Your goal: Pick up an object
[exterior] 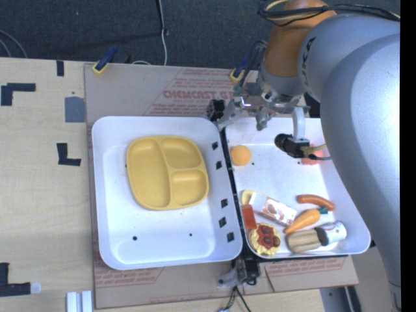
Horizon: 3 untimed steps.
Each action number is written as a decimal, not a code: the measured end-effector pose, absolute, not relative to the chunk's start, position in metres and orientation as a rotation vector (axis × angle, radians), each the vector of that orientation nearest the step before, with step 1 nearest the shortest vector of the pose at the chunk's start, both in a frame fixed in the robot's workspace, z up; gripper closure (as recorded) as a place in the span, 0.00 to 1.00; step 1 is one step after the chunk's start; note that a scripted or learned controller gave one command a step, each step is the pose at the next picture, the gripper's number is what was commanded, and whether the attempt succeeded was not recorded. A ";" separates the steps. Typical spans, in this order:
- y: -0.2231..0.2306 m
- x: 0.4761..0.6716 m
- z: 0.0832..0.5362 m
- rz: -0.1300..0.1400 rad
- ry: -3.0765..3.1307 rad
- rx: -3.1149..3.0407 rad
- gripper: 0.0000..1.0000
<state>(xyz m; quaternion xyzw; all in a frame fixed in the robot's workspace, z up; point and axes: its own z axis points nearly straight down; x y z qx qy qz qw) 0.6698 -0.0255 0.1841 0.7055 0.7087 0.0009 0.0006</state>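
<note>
**Gripper [255,112] waits at twelve o'clock, ball close by**

Camera view: the grey arm [364,109] sweeps in from three o'clock and hangs its wrist over the far edge of the right bin [279,174], right at that bin's twelve o'clock. Released or clenched? The wrist hardware hides it, so I cannot tell, and no object shows in its grasp.

Nearest candidate is the orange ball [240,155], sitting alone at about ten o'clock in the right bin, near the gripper and just toward six o'clock from it. Standing clear of everything else, it looks the easier pick, though a round thing may well roll away.

Down at six o'clock the rest huddle together: a sausage [315,202], a carrot [302,221], a bread roll [302,240], a white bottle [333,231], a pizza slice [266,238] and a packet [276,210], several touching. Crowding like that leaves little room to close around one piece.

Over at nine o'clock, the left bin [162,233] carries a yellow divided plate [168,172], lying flat and well apart from the gripper. The pick is not yet made.
</note>
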 end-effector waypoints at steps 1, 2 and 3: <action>-0.049 0.568 0.184 -0.010 2.223 2.230 0.00; -0.097 0.598 0.131 -0.006 2.220 2.225 0.00; -0.080 0.672 0.188 0.009 2.221 2.211 0.00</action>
